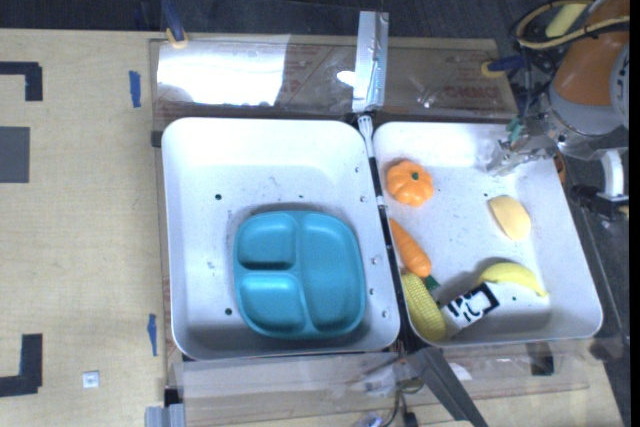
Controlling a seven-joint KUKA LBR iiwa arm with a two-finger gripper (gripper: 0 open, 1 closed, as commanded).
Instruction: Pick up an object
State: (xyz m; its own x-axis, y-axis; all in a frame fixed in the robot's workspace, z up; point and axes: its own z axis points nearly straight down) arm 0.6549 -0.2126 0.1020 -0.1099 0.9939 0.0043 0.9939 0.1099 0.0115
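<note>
Two shallow white bins sit side by side on the pale bench point(70, 245). At the right bin's point(560, 315) far right corner the gripper point(515, 147) hangs over the rim, its opening impossible to judge. Behind it the grey arm point(590, 85) with its orange band rises to the right. Small pumpkin point(410, 183), carrot point(411, 250), corn point(422, 307), banana point(510, 277) and a pale yellow piece point(510, 216) lie in that bin; a blue divided tray point(298, 272) fills the left bin point(190, 165).

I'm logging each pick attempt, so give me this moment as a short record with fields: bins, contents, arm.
left bin: holds a blue divided plate
right bin: holds a small orange pumpkin, a carrot, a corn cob, a banana, a pale yellow piece and a black-and-white tag
arm: at the right bin's far right corner
gripper: above that corner, fingers unclear
picked up: nothing seen held
</note>
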